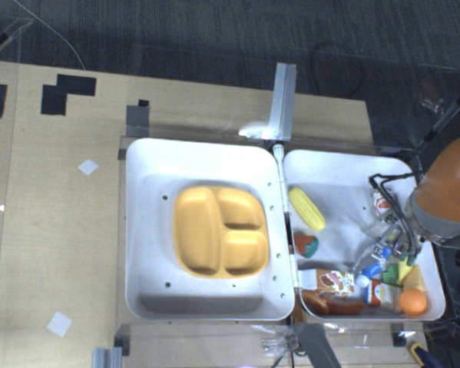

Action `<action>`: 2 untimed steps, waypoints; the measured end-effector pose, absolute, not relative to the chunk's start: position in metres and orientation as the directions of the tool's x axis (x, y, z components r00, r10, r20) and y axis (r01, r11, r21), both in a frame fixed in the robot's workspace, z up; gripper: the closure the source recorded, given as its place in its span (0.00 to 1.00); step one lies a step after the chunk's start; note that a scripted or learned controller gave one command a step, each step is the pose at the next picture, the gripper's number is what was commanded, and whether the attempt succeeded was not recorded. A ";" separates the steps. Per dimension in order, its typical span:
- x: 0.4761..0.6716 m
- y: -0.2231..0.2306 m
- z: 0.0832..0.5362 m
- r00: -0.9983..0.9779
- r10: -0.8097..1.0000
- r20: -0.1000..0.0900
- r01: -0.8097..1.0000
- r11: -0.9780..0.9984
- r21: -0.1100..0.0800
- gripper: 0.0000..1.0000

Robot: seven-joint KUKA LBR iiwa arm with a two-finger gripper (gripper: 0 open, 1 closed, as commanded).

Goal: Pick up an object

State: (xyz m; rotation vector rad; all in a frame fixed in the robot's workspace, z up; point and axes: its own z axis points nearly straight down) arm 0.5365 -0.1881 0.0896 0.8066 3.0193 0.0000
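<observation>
- The bench (pixel 51 231) is pale wood, with black patches near its far left corner and small bits of tape scattered on it.
- The left bin (pixel 144 290) is white and shallow, and sits just beside its twin, the two rims touching along the middle.
- The right bin (pixel 338 173) holds all the small items, crowded mostly into its near right corner.
- The arm (pixel 449 183) comes in from the right, its orange band hanging over the right bin's far right side.
- A yellow tray (pixel 218 231) with three compartments lies in the middle of the left bin, apart from every wall.
- A metal post (pixel 283 101) stands upright behind the seam between the bins.
- The gripper (pixel 387 240) points down into the clutter at the right bin's right side; whether it is released or clenched cannot be told, since wires and small items blur together there.
- A corn cob (pixel 307 208) lies on its own near the right bin's left wall, tilted.
- A sausage (pixel 333 304) lies along the near wall.
- A red and white packet (pixel 335 283) lies just behind the sausage, touching it.
- A blue bottle (pixel 374 264) lies just beside the gripper.
- An orange (pixel 413 302) sits in the near right corner.
- A red and green strawberry-like piece (pixel 306 245) lies below the corn cob, near the left wall.
</observation>
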 end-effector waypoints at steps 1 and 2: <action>0.608 -0.169 0.088 -0.681 0.732 -0.010 0.732 0.682 0.008 0.00; 0.610 -0.140 0.089 -0.691 0.723 -0.009 0.723 0.691 0.007 0.00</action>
